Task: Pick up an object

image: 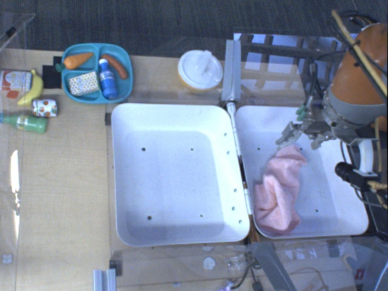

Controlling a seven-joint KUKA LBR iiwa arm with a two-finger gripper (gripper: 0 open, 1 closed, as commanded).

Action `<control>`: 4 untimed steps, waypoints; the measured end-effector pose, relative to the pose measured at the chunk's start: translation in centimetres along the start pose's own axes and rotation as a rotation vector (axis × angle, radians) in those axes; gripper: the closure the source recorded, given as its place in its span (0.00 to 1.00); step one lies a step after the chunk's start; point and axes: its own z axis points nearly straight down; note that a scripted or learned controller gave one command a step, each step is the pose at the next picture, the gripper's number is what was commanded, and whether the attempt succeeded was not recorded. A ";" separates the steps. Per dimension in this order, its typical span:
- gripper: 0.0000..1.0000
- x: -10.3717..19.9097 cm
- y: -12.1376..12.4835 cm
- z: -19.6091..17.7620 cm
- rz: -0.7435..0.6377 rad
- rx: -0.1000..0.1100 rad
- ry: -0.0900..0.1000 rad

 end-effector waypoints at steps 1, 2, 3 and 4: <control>0.00 -2.0 1.2 14.2 -0.166 -0.003 -0.001; 0.00 -4.8 -0.9 14.9 -0.054 -0.018 -0.004; 0.00 -2.0 -5.6 14.9 -0.159 -0.024 -0.007; 0.00 -4.0 -6.9 14.7 -0.175 -0.013 -0.004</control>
